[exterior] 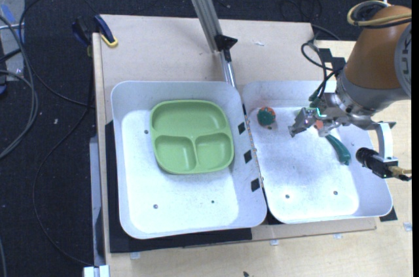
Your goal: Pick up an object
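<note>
Green and orange, the small ball (266, 116) lies just left of our jaws (302, 123) in the right bin (314, 197); whether they gape we cannot tell

Small round ball (266, 116), green with red-orange patches, lies in right bin (314, 203), toward its 10 o'clock corner. Teal-handled tool (340, 150) lies at 3 o'clock, slanted.

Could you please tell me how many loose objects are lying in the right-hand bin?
2: a small green-and-red ball near the bin's far left, and a teal tool beside the gripper. The arm may hide others.
</note>
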`<state>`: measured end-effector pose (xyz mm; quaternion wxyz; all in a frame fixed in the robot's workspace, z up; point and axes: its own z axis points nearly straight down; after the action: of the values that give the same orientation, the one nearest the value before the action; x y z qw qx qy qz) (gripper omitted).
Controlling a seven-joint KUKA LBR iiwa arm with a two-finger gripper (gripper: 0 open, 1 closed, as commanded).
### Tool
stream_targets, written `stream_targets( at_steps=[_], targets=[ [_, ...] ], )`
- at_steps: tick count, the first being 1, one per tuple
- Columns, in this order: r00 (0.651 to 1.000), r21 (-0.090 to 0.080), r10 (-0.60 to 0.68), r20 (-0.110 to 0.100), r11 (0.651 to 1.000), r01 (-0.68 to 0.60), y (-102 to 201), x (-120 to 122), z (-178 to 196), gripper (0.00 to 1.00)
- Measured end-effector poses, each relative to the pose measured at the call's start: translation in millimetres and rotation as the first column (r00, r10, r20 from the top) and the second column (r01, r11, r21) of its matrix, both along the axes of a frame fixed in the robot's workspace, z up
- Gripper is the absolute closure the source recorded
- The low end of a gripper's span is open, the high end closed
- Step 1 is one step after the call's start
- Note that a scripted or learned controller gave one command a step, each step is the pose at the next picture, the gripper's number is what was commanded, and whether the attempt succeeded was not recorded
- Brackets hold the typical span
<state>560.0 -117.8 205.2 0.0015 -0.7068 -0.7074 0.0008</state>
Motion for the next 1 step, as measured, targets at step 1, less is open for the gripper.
stream_targets(
  at_steps=[1],
  targets=[
    [1.0,0.0,0.0,0.002,1.0,0.0,0.0,0.7,1.0,0.0]
  ],
)
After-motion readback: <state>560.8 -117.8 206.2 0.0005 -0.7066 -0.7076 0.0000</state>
